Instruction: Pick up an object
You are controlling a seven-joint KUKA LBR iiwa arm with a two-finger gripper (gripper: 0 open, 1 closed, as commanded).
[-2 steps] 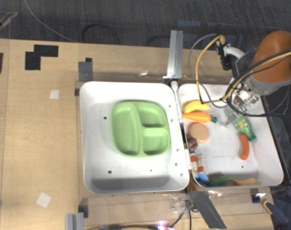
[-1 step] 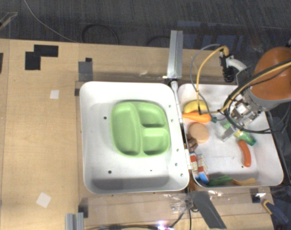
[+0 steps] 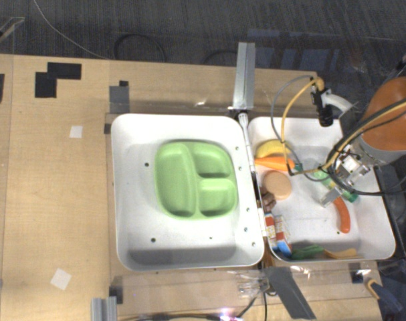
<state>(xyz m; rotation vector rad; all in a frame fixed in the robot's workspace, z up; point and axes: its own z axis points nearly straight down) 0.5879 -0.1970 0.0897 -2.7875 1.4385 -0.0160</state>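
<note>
The gripper [image 3: 334, 191] hung over the right bin [image 3: 383, 243], just above the red sausage [image 3: 342, 215]. Its jaw state could not be determined. A banana [image 3: 270, 148] lay at that bin's far left.

arm [image 3: 395, 122]: cut off by frame edge at 3 o'clock | gripper [image 3: 336, 187]: fingers too small, cluttered by cables | items [image 3: 308, 251] at right bin's 6 o'clock rim: too small to identify

orange sausage [image 3: 342, 216], lying flat, right bin [image 3: 383, 246], near right wall
</note>
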